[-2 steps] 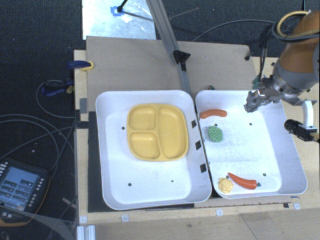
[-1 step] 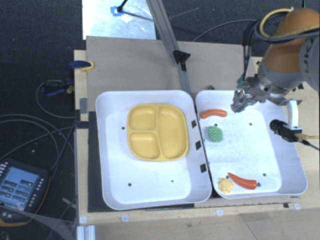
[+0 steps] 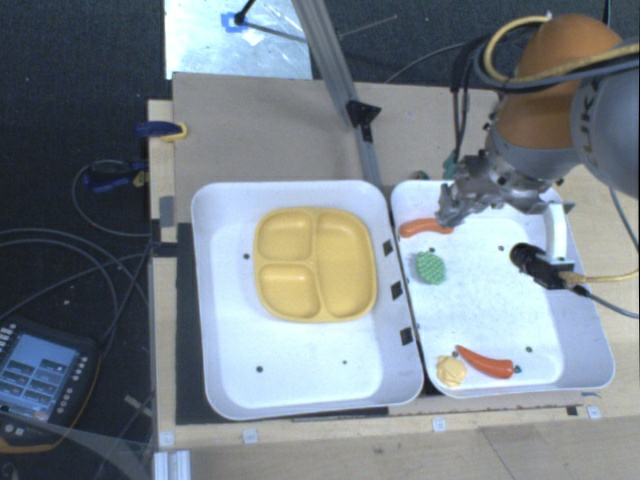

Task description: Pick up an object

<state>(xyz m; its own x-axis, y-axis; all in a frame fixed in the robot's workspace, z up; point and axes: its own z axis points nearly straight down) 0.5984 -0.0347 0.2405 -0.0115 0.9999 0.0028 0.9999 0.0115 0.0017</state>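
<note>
Two shallow white bins sit side by side on a wooden bench; the left bin (image 3: 230,368) holds a yellow divided plate (image 3: 313,264). At the right bin's (image 3: 580,358) far left corner, the gripper (image 3: 447,213) touches an orange carrot-like toy (image 3: 424,228); whether it pinches it, I cannot tell. It looks light, smooth, likely slippery, best taken across its narrow middle.

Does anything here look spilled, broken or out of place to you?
Nothing stands out. The yellow divided plate lies flat in the left bin; the small toy foods sit loose in the right bin, beneath the gripper.
</note>
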